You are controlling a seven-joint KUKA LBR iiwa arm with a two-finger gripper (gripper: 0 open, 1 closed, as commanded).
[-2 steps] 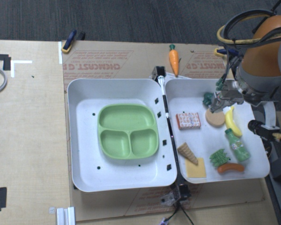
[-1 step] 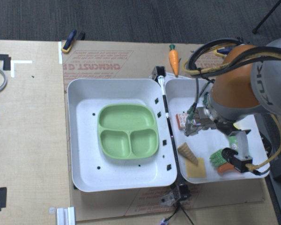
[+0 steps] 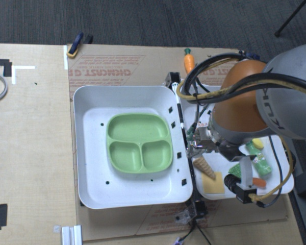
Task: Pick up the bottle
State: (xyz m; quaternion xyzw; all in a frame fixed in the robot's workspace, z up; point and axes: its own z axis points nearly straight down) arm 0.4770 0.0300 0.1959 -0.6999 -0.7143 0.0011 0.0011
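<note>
Bottle [image 3: 261, 163]: green, yellow cap, lying in the right bin [image 3: 281, 154] towards its right side, partly under the arm [image 3: 239, 106]. A red piece [image 3: 260, 184] is just beside it. A cone [image 3: 204, 167] and a yellow block [image 3: 213, 184] are nearer the bin's left wall. The gripper [image 3: 200, 146] is by that wall, apart from the bottle; cannot tell if the jaws are wide or narrow.

Risk: a descent here would likely hit the cone. A crowded bottle could roll or slip.

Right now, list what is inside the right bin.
The right bin holds a waffle cone, a yellow block, a green bottle with a yellow cap, another green piece and something red. The arm covers most of the bin, so whatever lies beneath it is hidden.
</note>
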